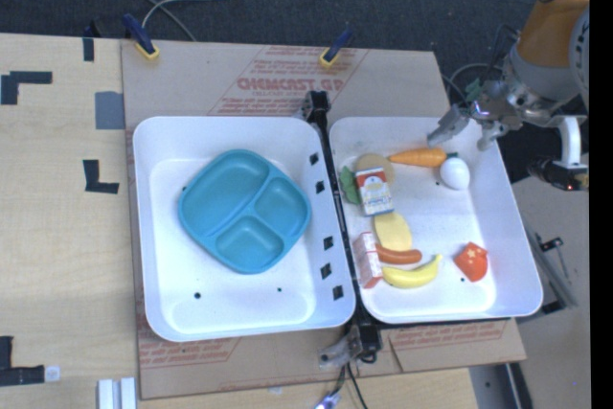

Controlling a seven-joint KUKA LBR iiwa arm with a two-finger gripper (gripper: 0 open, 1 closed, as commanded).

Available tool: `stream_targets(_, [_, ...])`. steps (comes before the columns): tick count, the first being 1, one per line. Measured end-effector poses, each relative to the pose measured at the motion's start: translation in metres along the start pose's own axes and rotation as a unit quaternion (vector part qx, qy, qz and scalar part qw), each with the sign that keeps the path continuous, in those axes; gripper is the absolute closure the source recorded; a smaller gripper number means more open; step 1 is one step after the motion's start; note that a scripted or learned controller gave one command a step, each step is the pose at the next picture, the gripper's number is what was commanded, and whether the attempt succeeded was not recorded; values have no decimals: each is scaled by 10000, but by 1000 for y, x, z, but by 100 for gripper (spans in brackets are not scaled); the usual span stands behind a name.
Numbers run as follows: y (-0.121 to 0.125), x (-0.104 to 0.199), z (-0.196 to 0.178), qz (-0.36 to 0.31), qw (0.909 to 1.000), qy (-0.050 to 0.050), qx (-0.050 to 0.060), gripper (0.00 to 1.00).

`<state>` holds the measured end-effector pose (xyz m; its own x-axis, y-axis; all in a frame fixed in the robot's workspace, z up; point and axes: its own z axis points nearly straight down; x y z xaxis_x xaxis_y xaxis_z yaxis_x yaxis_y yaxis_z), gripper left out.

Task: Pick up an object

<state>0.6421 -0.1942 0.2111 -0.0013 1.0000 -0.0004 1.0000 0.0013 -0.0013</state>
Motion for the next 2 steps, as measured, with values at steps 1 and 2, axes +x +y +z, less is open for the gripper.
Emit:
stream_targets(1, [27, 77, 125, -1, 10000, 2, 4, 0])
stream_targets(2, [27, 77, 125, -4, 10000, -2, 4, 0])
